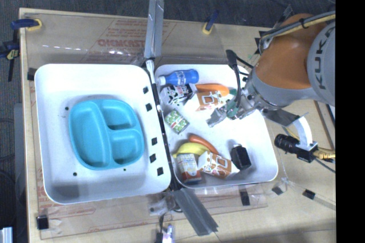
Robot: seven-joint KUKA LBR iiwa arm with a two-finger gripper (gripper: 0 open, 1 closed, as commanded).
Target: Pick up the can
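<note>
The can [188,166] is small with a red and white label. It stands at the near edge of the right bin [263,139], beside a yellow banana [190,149] and an orange-and-white carton [216,165]. My gripper [219,117] hangs over the middle of the right bin, up and to the right of the can and well apart from it. It sits just below an orange-and-white box [207,101]. I see nothing held in it.
The right bin also holds a blue bottle [180,77], a black-and-white carton [178,94], a green packet [175,121], an orange carrot-like piece [203,142] and a black block [240,156]. A blue divided tray [107,133] lies in the left bin [51,122].
</note>
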